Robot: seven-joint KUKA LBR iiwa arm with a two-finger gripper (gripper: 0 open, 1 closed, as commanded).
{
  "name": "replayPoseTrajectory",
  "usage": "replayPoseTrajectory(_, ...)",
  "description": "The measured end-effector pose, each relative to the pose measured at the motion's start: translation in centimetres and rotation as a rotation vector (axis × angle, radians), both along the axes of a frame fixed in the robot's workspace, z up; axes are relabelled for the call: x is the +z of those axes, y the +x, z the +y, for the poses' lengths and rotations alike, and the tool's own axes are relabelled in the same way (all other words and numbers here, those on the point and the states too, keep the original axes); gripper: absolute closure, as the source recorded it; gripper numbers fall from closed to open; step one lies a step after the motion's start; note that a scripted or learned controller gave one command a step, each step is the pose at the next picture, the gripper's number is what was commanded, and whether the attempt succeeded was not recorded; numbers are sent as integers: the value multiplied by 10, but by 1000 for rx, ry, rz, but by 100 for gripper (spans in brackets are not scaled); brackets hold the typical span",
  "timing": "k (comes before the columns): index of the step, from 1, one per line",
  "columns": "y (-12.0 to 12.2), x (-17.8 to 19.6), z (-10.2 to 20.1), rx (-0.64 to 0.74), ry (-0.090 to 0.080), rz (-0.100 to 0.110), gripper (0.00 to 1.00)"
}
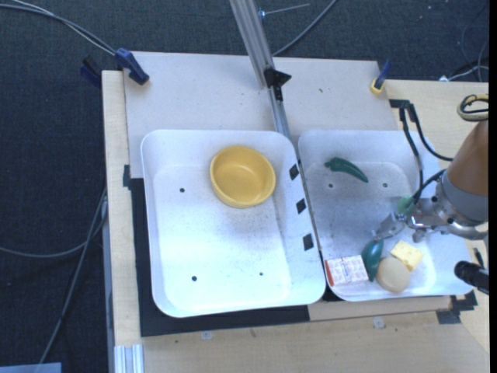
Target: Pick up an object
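Note:
My gripper (396,224) reaches in from the right and hangs low over the right bin (342,200), near its right side. Its metal fingers stand just above a teal object (373,250) and a yellow block (406,254). A tan rounded object (393,275) lies at the bin's front right. A red and white packet (346,270) lies at the front. Farther back in the same bin rests a dark green pepper-like thing (346,169). A small green piece (404,203) shows beside the wrist. I see nothing held between the fingers.
A yellow bowl (242,176) sits at the back of the left bin (210,263). A metal pole (256,37) slants in from the top to the divide between the bins. Blue (132,65) and yellow (379,84) clamps grip the board's back corners. Black cables (415,142) run along the right.

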State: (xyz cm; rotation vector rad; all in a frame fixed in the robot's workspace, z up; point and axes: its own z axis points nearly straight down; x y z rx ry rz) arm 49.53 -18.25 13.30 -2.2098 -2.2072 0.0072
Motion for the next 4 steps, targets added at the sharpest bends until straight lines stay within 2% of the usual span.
replayPoseTrajectory(1, -2, -41, 2, 1, 1, -1, 0)
replayPoseTrajectory(2, 0, -26, 1, 0, 0, -9, 100)
replayPoseTrajectory(3, 0, 40, 3, 2, -11, -25, 100)
replayPoseTrajectory(4, 4, 86, 6, 3, -10, -24, 100)
